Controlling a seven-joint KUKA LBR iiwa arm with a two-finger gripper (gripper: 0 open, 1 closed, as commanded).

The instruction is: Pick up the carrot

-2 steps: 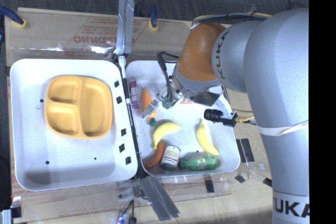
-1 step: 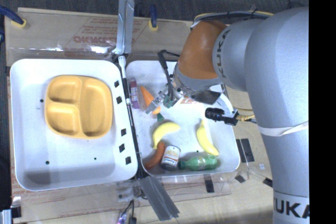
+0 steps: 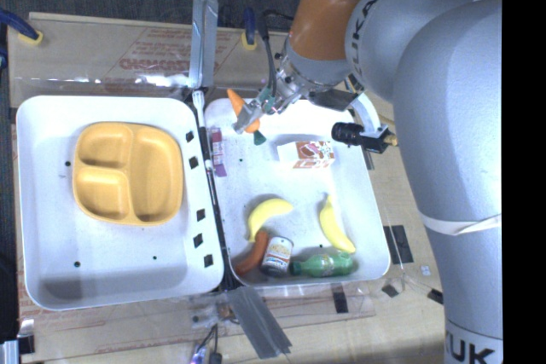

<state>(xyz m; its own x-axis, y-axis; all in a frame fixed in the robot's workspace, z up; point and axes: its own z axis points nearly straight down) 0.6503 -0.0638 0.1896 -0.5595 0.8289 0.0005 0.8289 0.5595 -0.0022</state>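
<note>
The gripper [image 3: 253,117] hangs at the right bin's [image 3: 363,209] far left corner, its thin fingers pinching the tapered orange carrot [image 3: 236,104]. A flat printed carton [image 3: 307,153] lies just right of it. Near the front wall sit two curved bananas [image 3: 269,213] [image 3: 334,226], a sausage [image 3: 253,254], a small labelled can [image 3: 276,256] and a green bottle [image 3: 322,265] on its side. The left bin [image 3: 38,217] bears a smooth yellow tray [image 3: 128,173] with compartments.
</note>
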